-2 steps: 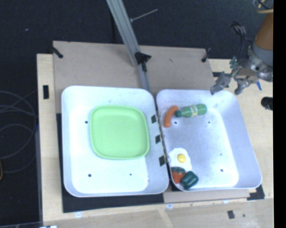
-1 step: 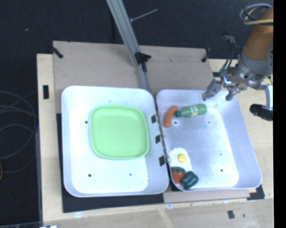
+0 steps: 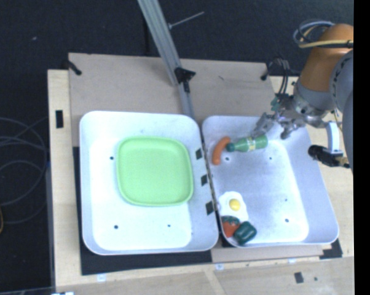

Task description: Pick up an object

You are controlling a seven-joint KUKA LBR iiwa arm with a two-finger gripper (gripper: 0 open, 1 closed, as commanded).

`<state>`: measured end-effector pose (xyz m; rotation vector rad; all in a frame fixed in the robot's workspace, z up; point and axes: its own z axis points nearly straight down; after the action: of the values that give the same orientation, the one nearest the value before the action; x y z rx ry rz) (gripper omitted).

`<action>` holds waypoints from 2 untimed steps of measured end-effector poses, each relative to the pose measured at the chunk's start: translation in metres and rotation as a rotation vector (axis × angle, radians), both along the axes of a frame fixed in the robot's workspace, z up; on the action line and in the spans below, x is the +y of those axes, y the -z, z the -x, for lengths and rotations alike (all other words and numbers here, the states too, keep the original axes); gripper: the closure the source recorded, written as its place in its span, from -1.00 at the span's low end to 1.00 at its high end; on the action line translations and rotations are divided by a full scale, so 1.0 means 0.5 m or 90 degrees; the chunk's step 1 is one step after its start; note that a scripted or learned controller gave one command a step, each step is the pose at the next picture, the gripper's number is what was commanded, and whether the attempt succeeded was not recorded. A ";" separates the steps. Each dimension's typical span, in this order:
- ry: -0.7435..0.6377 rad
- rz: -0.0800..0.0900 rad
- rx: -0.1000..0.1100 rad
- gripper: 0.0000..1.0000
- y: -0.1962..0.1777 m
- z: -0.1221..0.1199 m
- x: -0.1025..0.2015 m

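Gripper (image 3: 272, 123): over right bin's (image 3: 295, 183) far edge, finger state cannot be determined | Green bottle (image 3: 248, 144): lies on its side in right bin, just beside gripper, touching orange sausage (image 3: 219, 149) | Fried egg (image 3: 233, 204), dark green item (image 3: 244, 232): near-left corner | Left bin (image 3: 99, 165): holds green plate (image 3: 154, 171)

— What lies in the right bin (image 3: 295, 183)?
— A green bottle (image 3: 247, 144) on its side touching an orange sausage (image 3: 219, 149); a fried egg (image 3: 233, 204), red piece (image 3: 229, 227), dark green piece (image 3: 245, 232) near the front-left corner.
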<state>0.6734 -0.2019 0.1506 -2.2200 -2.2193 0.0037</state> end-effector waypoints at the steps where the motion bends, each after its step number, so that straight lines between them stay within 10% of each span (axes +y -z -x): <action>1: 0.000 0.001 -0.004 1.00 -0.028 -0.003 -0.002; 2: 0.000 0.001 -0.006 1.00 -0.155 -0.011 0.000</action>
<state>0.6789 -0.2018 0.2280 -2.2250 -2.2257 -0.0059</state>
